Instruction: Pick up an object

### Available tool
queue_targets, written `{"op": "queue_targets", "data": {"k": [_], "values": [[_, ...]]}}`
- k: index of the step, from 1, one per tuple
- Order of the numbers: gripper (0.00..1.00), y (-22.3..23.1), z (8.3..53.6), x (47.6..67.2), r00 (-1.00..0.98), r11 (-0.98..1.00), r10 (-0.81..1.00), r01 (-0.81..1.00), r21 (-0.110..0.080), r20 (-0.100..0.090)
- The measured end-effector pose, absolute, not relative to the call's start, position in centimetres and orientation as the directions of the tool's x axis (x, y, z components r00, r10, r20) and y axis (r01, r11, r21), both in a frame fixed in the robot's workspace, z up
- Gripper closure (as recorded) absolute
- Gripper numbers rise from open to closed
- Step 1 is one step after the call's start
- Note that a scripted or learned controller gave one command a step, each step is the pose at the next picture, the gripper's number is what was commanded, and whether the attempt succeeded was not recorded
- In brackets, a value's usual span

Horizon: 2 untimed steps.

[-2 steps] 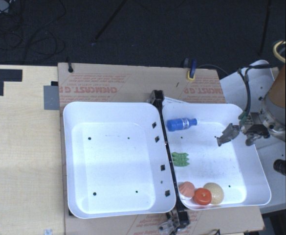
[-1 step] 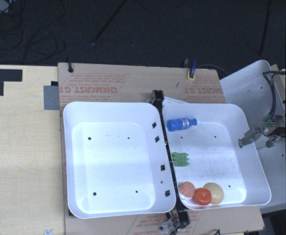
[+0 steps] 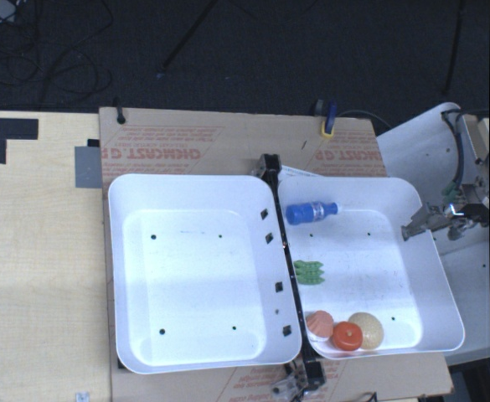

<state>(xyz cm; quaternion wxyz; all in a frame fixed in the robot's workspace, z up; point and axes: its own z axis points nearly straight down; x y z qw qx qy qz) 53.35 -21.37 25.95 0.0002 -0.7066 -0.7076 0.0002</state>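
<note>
At the right edge of the right bin [image 3: 429, 249], your pincer [image 3: 414, 229] sat over the rim, not down among the objects. Whether it was released or clenched you could not tell from this slanted view; the tip read as a small grey blur. Nothing showed in its grasp, and it touched none of the objects.

Candidates, all in the right bin: a blue bottle [image 3: 311, 213] lying on its side near the far left corner, close to the divider; a green toy [image 3: 308, 272] midway along the divider side; and a cluster at the near edge, with a pink piece [image 3: 318, 322], a red round piece [image 3: 347, 336] and a cream round piece [image 3: 367, 329] packed touching one another. The left bin [image 3: 194, 266] held nothing worth noting.

Judgement: you were at the approach step, with no pick begun. Your next move called for choosing a target and travelling left across the bin before descending. The bottle and the green toy lay apart from their neighbours, so either looked the cleaner pick; the near-edge cluster risked nudging its neighbours.
</note>
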Motion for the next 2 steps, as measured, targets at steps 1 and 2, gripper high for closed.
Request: {"op": "queue_targets", "data": {"k": [1, 2], "values": [[0.00, -21.38, 28.42, 53.18, -0.002, 0.002, 1.000, 1.000, -0.001, 0.000], [1.00, -21.45, 29.31, 53.17, -0.002, 0.002, 1.000, 1.000, -0.003, 0.001]]}}
